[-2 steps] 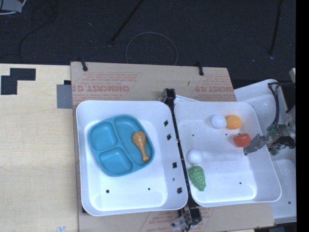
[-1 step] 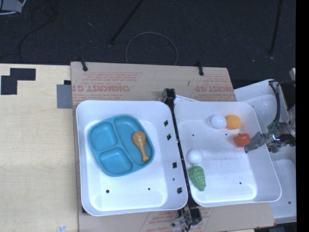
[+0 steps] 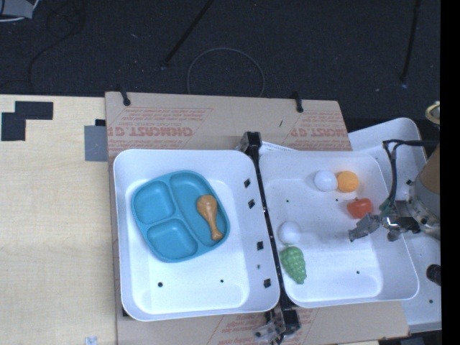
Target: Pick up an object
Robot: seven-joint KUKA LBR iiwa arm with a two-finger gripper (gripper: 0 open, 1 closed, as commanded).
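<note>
Camera view shows the gripper (image 3: 363, 230) low over the right bin (image 3: 338, 282), and I cannot tell if it grips anything. Just above it sits a red toy (image 3: 359, 208). Farther up are an orange ball (image 3: 348, 182) and a white ball (image 3: 325, 180). Off to its left lie another white ball (image 3: 290, 231) and green grapes (image 3: 294, 264).

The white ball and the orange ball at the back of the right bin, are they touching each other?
Touching. In the camera view the white ball and the orange ball sit side by side with their edges meeting and no bin floor showing between them.

Red object (image 3: 359, 208) on right bin floor (image 3: 338, 279)
</note>
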